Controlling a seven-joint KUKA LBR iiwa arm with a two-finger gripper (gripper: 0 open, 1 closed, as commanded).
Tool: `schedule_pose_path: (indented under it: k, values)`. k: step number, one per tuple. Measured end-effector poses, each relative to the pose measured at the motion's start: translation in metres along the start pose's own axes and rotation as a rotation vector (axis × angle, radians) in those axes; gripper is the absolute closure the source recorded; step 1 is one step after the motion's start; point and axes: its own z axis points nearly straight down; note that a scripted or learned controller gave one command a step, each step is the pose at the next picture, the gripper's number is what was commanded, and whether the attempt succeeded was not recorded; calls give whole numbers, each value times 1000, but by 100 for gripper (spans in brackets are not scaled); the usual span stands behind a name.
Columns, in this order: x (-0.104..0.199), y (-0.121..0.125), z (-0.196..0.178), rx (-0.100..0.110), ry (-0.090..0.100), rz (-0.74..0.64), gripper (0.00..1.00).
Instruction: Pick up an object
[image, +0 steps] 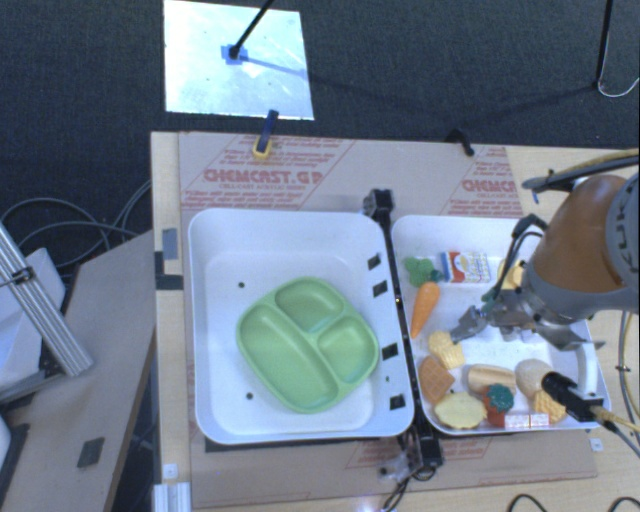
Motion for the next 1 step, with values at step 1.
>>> schedule_pose_path:
  k: [1]
  values:
    - [2,4,39,-11,4,0,0]
